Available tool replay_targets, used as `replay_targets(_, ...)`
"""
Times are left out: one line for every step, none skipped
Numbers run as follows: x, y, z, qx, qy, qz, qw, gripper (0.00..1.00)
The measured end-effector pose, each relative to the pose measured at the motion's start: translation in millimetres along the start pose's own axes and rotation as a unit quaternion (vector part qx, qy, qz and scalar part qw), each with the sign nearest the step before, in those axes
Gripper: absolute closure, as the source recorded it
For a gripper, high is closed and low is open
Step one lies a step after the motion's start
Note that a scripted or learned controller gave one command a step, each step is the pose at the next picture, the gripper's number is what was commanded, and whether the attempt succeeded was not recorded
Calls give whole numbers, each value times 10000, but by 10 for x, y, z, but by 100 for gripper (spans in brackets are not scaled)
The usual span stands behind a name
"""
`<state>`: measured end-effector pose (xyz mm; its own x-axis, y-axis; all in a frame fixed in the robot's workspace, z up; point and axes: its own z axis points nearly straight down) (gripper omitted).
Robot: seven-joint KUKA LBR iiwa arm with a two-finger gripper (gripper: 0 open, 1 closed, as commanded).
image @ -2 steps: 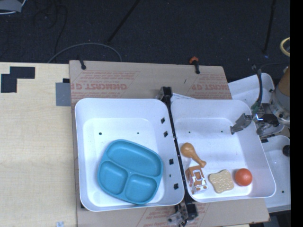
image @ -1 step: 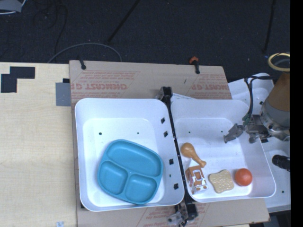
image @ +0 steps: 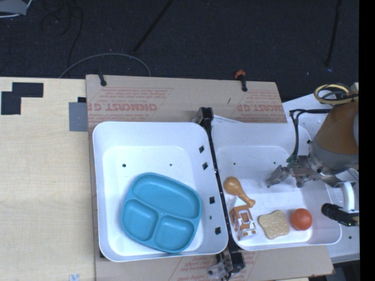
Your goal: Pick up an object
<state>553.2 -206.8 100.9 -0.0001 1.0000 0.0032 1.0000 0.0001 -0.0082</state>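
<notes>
Task looks barely started: nothing lifted, all four candidate objects sit loose in the right bin [image: 275, 157]. The gripper [image: 280, 177] hangs over that bin's right-middle area, near its right wall, with the arm [image: 340, 136] coming in from the right edge. Whether the claw is released or clenched cannot be told; it reads as a small grey metal cluster and nothing is visibly caught in it. Left to do, as a judgement: choose an object, descend, close, lift.

Objects all lie along the right bin's front edge. The drumstick [image: 238, 190] sits nearest the divider side, tan-brown, glossy plastic look, bulb end tapering to a thin handle. The patterned block [image: 243, 222] is at the front-left corner, orange and white, boxy; detail too small to read. The toast slice [image: 273, 224] is just beside it, flat, beige with a speckled face and a rounded-square outline. The tomato [image: 302, 219] is toward the front-right, red, round, smooth. The drumstick is the closest to the gripper, though apart from it.

The left bin [image: 117, 139] holds a blue tray [image: 161, 212] in its front half, smooth moulded plastic, rounded, three compartments. Both bins are shallow, white, glossy, and rest on a cardboard sheet [image: 176, 101] over the pale wood bench [image: 41, 186].
</notes>
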Motion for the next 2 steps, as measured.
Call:
replay_targets(-17,7,-140,-20,-8,16,10000,100)
replay_targets(-43,5,-775,-60,-24,-7,10000,100)
